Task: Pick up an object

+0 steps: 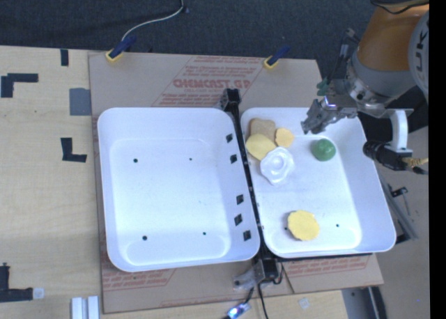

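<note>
Counting three yellow pieces [260, 147], one green ball [323, 149]

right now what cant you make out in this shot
- Gripper, camera view: dark and small above the right white bin; its state is unreadable.
- Tan flat piece: partly covered by the yellow oval piece, so its full shape is hidden.
- White crumpled lump: blends into the bin, outline unclear.
- Arm: cut off by the frame's top.
</note>
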Controlling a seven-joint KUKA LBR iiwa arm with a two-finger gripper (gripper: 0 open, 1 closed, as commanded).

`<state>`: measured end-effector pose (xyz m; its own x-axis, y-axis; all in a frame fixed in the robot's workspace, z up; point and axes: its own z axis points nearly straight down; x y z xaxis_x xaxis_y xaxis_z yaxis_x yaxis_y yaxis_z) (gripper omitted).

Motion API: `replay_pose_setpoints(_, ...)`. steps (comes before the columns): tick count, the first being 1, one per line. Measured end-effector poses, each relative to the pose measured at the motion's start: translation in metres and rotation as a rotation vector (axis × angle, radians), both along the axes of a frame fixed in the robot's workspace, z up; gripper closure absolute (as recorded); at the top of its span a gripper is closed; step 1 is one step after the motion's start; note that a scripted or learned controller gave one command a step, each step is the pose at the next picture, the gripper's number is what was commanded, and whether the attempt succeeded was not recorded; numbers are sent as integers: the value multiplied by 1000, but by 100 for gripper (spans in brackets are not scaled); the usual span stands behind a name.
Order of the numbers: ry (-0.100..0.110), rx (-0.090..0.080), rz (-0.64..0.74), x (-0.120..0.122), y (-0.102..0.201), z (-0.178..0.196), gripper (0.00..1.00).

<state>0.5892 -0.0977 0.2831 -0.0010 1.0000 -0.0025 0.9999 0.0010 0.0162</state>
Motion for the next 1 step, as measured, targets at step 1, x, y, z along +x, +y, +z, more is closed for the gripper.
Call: replay_pose_setpoints(1,4,1,4,55,16,80,100)
